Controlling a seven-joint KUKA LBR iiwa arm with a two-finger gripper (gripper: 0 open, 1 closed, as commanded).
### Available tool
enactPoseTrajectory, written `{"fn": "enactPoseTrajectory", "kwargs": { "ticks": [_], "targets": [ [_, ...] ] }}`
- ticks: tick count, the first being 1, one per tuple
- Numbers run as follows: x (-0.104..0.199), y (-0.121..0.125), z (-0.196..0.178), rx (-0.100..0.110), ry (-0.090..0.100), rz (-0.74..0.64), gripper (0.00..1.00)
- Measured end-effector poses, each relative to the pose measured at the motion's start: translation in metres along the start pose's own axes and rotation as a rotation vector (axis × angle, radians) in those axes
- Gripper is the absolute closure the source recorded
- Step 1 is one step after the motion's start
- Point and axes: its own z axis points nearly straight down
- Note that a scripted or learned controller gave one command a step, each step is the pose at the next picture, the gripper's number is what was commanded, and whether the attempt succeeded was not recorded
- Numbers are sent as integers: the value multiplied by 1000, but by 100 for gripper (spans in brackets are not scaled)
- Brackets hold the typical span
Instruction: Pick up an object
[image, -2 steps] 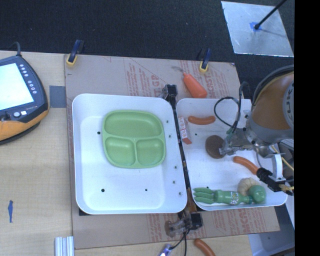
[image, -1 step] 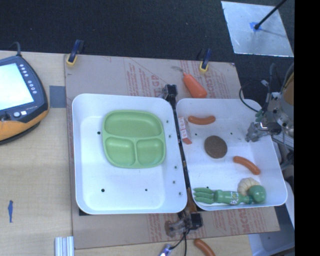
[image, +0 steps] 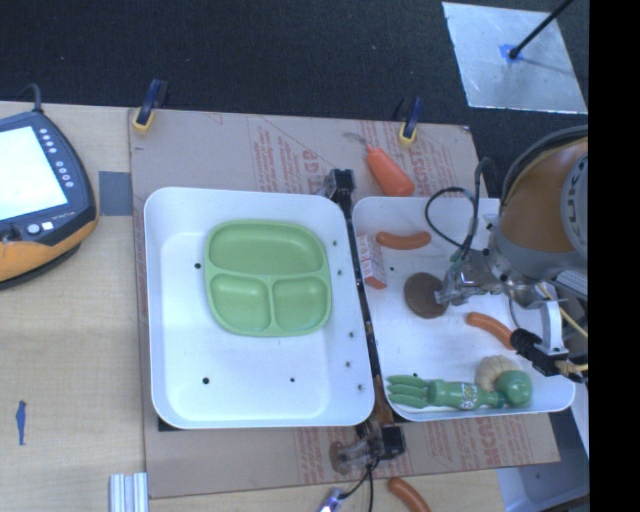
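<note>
Arm sits low over the right bin (image: 560, 400), gripper (image: 452, 290) just beside or touching the brown disc (image: 425, 296); whether it's apart or together can't be told from this angle, and nothing is visibly lifted. Candidates all lie on the bin floor: the disc, 2 sausages (image: 403, 240) (image: 488, 324), a green toy (image: 460, 393). The left bin (image: 170, 300) has 1 green divided plate (image: 268, 277), so the pick looks not yet done: grasp and lift remain.
</note>
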Motion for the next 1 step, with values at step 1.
{"fn": "enactPoseTrajectory", "kwargs": {
  "ticks": [1],
  "targets": [
    [-57,-7,-19,3,0,3,100]
  ]
}}
